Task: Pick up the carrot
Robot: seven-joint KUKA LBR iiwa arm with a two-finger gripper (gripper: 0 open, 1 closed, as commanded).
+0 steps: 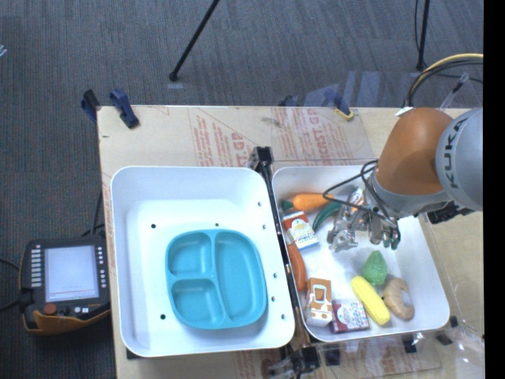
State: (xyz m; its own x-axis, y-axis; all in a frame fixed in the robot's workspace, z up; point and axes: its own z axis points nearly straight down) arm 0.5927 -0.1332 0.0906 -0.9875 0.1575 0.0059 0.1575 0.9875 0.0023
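Carrot (309,202) lies in the right bin (430,251), near that bin's upper left corner, its orange body pointing roughly left to right with a bit of green at the left end. It rests on the bin floor, just left of the gripper (357,231).

Gripper hangs low over the middle of the right bin, below the grey wrist and the orange band (410,152) of the arm. It sits close beside the carrot's right end; contact cannot be judged. Whether the pincer is released or clenched cannot be told from this slanted view, as the metal parts blur together. Nothing is seen between them.

Other contents of the right bin:
- small red and white carton (300,231) just below the carrot, along the left wall
- long orange-red sausage-like item (297,267) below that carton, also along the left wall
- orange and white box (319,301) near the lower left
- dark red packet (348,317) at the bottom edge, beside the box
- yellow banana (370,300) lying at a slant in the lower right area
- green leafy piece (375,268) just above the banana
- tan lumpy item (398,297) right of the banana

Left bin (134,204) holds a blue divided plate (215,279) with three compartments, set in its lower middle.

A handheld control pad (65,279) sits on the floor, left of the bench.
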